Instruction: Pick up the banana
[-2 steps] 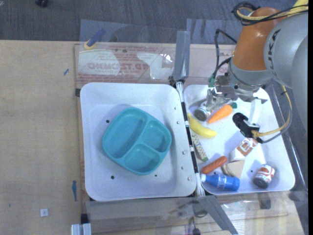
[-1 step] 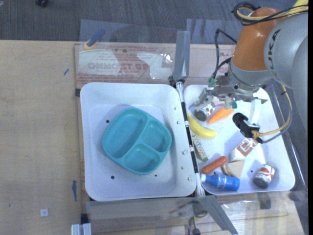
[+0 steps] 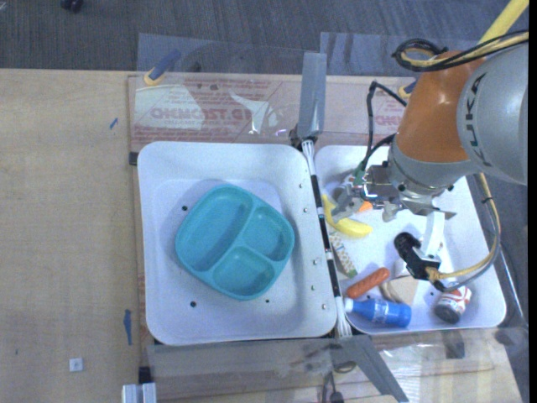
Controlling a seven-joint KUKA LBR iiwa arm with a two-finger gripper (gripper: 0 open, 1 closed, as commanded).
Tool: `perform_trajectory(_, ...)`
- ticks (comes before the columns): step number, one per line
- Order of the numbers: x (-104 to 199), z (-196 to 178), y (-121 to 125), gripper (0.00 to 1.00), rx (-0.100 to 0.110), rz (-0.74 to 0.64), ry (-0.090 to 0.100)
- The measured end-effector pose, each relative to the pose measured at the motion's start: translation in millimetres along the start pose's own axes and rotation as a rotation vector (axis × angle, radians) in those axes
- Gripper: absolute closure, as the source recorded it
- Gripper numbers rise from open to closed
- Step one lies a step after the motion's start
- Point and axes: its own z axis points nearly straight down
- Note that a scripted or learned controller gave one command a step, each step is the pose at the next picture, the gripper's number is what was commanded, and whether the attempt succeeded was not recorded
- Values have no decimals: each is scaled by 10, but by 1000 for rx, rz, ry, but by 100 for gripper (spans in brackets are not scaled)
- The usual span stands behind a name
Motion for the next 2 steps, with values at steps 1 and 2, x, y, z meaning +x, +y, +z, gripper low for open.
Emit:
perform_trajectory(1, -1, 0, 0, 0, 0, 0, 0)
perform_trajectory(2, -30, -2, 162, 0, -5, 12, -1)
